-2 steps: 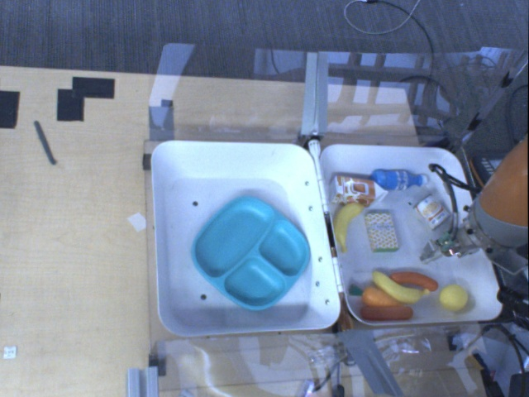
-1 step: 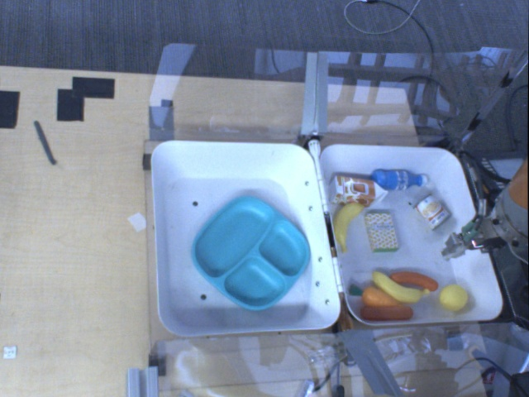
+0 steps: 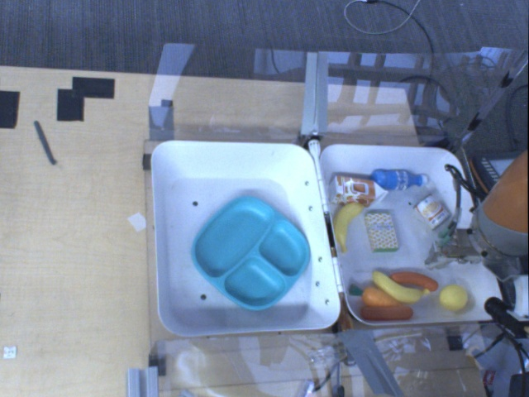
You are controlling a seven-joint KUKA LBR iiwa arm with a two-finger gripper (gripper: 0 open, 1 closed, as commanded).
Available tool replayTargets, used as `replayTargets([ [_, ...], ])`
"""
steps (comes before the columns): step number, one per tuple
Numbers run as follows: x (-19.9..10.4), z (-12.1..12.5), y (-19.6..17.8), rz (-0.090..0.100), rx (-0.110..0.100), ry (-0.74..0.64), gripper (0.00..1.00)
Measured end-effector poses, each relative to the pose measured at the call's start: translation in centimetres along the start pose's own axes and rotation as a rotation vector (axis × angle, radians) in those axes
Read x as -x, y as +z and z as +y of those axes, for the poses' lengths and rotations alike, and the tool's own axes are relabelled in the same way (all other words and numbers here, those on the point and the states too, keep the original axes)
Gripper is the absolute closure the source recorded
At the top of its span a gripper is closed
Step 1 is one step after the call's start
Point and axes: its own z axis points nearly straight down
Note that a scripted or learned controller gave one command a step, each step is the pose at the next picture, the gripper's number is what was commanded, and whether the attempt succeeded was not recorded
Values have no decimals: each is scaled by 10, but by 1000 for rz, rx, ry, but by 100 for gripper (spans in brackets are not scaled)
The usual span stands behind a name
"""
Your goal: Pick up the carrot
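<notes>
The carrot (image 3: 374, 295) lies untouched at the near edge of the right bin (image 3: 413, 157), among other fruit; the gripper (image 3: 450, 251) hovers near the bin's right side, its state unreadable, so the pick is all ahead

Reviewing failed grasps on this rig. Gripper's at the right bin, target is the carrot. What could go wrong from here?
1. The carrot lies packed against a yellow banana and a reddish sausage-like piece; the fingers could catch a neighbour or shove the cluster.
2. Similar orange-red items, including the one at, sit beside it, so the wrong one may get picked.
3. The gripper sits near the bin's right wall, with a small jar close by; a swing could knock it.
</notes>
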Motion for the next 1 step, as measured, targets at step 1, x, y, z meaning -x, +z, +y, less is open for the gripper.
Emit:
replayTargets([
  [1,0,2,-11,-2,6,-4,100],
])
